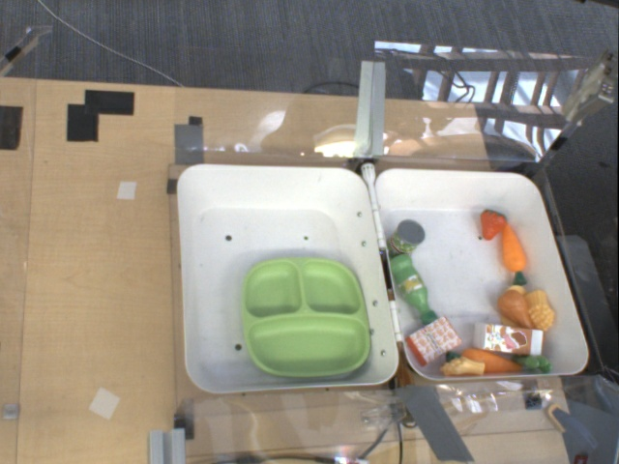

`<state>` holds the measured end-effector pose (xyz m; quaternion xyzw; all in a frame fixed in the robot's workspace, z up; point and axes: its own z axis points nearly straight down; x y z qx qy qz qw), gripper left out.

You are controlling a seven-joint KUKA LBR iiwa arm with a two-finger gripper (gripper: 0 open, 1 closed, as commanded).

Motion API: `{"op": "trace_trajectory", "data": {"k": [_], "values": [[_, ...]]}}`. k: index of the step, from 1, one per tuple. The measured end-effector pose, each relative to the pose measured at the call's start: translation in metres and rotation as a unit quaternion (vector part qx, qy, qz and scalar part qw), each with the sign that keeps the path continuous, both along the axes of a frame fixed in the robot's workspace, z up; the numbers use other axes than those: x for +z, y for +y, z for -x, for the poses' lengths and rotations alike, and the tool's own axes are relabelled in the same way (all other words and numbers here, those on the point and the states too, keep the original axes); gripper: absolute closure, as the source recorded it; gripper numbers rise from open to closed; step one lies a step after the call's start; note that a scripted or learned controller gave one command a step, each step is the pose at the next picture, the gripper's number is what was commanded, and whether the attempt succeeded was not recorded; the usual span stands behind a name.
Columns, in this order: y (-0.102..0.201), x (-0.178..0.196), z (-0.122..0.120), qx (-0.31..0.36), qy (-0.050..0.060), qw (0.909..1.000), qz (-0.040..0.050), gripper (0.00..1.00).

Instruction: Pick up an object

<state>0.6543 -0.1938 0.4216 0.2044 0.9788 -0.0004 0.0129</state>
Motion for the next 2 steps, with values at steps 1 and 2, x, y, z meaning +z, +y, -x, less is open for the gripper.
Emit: {"op": "trace_trajectory", "data": {"k": [1, 2], "values": [[-0.008, -0.128, 0.022, -0.013, 0.013, 0.9998, -0.0035, 1.0], [0.016, -0.049, -0.001, -0.052, 0.003, 0.9986, -0.0027, 1.0]]}}
